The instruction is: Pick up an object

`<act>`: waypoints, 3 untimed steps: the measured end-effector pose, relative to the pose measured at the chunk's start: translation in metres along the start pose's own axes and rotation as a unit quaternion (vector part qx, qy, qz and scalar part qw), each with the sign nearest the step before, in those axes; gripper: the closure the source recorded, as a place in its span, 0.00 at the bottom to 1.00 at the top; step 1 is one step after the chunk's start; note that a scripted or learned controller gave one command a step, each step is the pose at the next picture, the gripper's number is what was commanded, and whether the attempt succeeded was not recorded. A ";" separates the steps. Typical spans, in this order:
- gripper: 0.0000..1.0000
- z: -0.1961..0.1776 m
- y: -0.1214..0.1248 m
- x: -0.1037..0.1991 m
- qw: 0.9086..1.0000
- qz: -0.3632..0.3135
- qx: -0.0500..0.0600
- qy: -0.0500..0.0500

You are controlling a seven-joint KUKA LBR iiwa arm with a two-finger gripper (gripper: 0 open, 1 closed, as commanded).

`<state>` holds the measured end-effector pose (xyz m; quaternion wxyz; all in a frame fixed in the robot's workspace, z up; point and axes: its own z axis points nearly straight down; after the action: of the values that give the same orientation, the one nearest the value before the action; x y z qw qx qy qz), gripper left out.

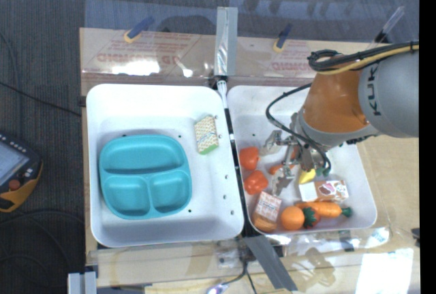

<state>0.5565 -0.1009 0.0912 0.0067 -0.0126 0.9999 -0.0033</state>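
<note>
The tool (pixel 291 165) hung low over the right bin (pixel 364 199), its metal fingers mixed in with the toy food beneath; whether they stood apart or together could not be told, and nothing was visibly clamped between them.

Several candidates lay around it. Just to the camera-left of the tool sat two small orange-red pieces (pixel 249 157), one above the other, rounded and probably hard hollow plastic: light, stiff, a little slick, with no clear long axis, so best pinched across the widest part. Below the tool lay an orange ball-shaped fruit (pixel 292 218), equally smooth and likely to roll or squirt out of a shallow pinch. Beside it, toward the lower right of the tool, a toy carrot (pixel 330 209) lay flat with its long axis running roughly across the bin, its thick end and dark green top toward the orange fruit and its narrower end away toward the bin's right wall; a grip across its middle, at right angles to that axis, looked the surest. A small labelled packet (pixel 268 206) lay tilted at the tool's lower left, flat and light, harder to get fingers under. A yellow piece (pixel 308 177) touched or nearly touched the tool's right side.

Well away to the tool's left, in the other bin (pixel 102 109), rested a teal divided tray (pixel 144 175) and a small patterned sponge-like block (pixel 206 134), soft-looking and easy to squeeze.
</note>
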 end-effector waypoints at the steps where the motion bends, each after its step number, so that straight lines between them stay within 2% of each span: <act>1: 0.00 0.000 0.002 0.000 1.000 -0.025 0.000 -0.003; 2: 1.00 -0.011 0.002 -0.001 1.000 -0.026 0.002 -0.004; 3: 1.00 -0.137 0.006 -0.057 0.992 0.129 -0.002 0.006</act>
<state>0.6113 -0.0925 0.2292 0.0006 0.1170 0.9931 -0.0004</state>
